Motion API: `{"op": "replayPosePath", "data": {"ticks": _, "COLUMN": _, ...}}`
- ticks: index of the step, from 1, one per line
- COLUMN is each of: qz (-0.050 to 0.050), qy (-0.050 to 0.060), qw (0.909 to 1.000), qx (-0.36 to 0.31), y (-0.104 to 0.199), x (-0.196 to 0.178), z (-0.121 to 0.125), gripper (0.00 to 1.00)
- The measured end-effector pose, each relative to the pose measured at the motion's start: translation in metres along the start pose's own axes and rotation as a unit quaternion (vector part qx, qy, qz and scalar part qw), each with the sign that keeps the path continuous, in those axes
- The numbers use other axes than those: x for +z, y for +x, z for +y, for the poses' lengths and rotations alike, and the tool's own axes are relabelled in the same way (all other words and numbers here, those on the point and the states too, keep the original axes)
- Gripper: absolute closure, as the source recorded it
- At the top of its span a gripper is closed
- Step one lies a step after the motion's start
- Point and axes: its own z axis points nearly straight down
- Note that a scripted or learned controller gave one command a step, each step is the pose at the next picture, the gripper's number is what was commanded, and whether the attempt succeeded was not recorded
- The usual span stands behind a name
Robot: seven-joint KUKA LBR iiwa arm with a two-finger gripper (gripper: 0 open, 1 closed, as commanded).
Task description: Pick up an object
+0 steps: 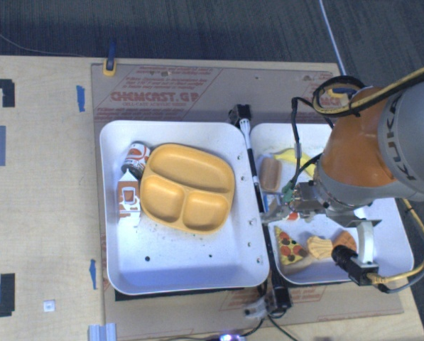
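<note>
- Left bin (126,261): a shallow white tray of smooth plastic with rounded corners. I take the black divider (248,163) between the two bins as the landmark; this bin lies directly left of it.
- Yellow plate (185,186): a glossy, moulded three-compartment dish with soft edges, left of the divider, filling the upper middle of the left bin and turned slightly askew.
- Small can (133,159) and an orange-and-white carton (128,199): both further left of the divider, tucked against the plate's left rim; the can looks printed and cylindrical, the carton flat and boxy.
- Right bin (403,251): the same white plastic, just right of the divider, much of it under the arm.
- Brown block (270,174): a matte, rounded-rectangle piece just right of the divider, long axis running up-and-down the view, with something yellow (291,156) beyond it.
- Pizza slice toy (290,248): a flat wedge with red and green spots, right of the divider near the bin's lower edge, pointing roughly away from the divider's top; beside it a tan lumpy piece (320,247) and an orange piece (345,240).
- Gripper (307,203): right of the divider, hung under the grey-and-orange wrist, above the middle of the right bin. I cannot tell whether it is open or closed, nor see anything in it.
- The relation that matters, as I judge it: the pizza slice and tan piece lie just below the gripper in the view, the brown block up and toward the divider, so a short shift either way would set up a descent.
</note>
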Motion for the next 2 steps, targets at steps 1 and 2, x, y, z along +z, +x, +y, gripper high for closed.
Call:
{"op": "replayPosePath", "data": {"ticks": 1, "qz": 0.000, "qy": 0.000, "qw": 1.0000, "qx": 0.000, "y": 0.0000, "x": 0.0000, "z": 0.0000, "gripper": 0.00}}
{"op": "replayPosePath", "data": {"ticks": 2, "qz": 0.000, "qy": 0.000, "qw": 1.0000, "qx": 0.000, "y": 0.0000, "x": 0.0000, "z": 0.0000, "gripper": 0.00}}
